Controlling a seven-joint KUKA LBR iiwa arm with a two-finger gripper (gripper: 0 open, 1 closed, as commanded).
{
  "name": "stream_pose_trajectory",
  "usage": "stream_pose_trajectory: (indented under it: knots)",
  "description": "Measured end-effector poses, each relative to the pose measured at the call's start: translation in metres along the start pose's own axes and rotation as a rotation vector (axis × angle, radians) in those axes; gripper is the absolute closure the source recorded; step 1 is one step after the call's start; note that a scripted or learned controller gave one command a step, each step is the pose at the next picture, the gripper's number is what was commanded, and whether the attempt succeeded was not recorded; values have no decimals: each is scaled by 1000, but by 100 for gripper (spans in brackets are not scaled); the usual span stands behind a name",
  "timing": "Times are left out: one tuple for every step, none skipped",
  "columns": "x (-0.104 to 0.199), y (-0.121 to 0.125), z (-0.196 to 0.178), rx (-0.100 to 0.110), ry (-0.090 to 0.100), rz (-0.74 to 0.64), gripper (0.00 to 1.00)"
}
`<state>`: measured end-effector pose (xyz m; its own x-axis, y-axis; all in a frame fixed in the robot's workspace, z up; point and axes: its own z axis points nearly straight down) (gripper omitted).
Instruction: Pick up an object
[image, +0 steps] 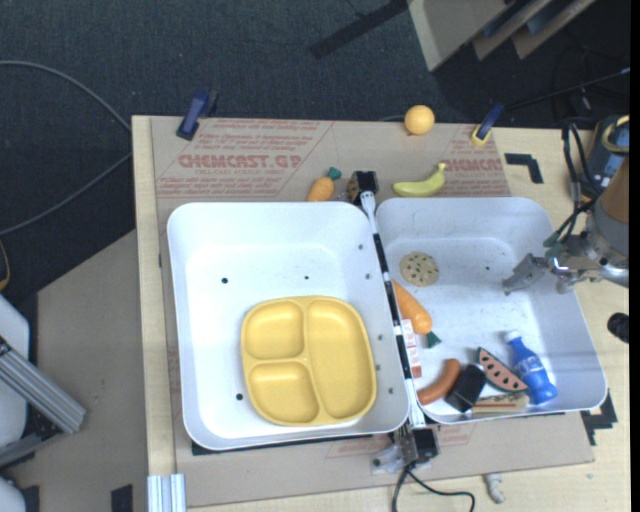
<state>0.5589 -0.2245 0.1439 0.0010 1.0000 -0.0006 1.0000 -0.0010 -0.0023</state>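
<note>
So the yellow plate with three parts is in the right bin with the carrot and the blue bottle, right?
Not quite. The camera view shows the yellow plate sitting in the left bin. The carrot and the blue bottle are in the right bin, as you said.

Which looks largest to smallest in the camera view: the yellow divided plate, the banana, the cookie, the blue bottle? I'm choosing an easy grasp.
1. Yellow divided plate, by far.
2. Banana and blue bottle: look alike in length, so unranked.
3. Cookie, smallest.
</note>
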Motion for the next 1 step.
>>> stream_pose_trajectory:
  knots:
    - [22, -44, 60, -1, 1, -1, 0]
